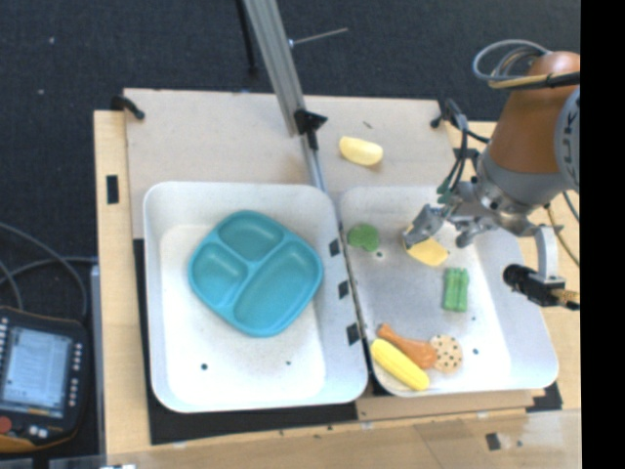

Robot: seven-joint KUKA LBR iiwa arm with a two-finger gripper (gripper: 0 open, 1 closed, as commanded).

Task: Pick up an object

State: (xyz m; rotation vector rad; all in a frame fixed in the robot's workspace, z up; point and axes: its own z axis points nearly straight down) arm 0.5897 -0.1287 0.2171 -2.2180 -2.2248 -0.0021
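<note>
Two shallow white bins sit side by side on the bench [195,145]. The left bin [166,360] holds a blue divided plate [256,273], lying flat a little above the bin's middle. The right bin [508,350] holds several small things: a round green piece [363,236] near its upper left corner, a pale yellow wedge [428,253] toward the upper middle, and a green block [455,289] just below and to the right of that wedge. Along the lower left edge lie a yellow corn cob [398,364], an orange carrot-like piece [407,345] touching it, and a speckled round cookie [446,353] right beside them. Outside both bins, a yellow lemon-shaped piece [360,150] rests on the bare bench above the right bin. The gripper [451,227] hangs over the upper part of the right bin, just above the pale yellow wedge, its fingers spread apart with nothing between them. A slanted metal rail [278,57] rises from the bench between the bins.
</note>
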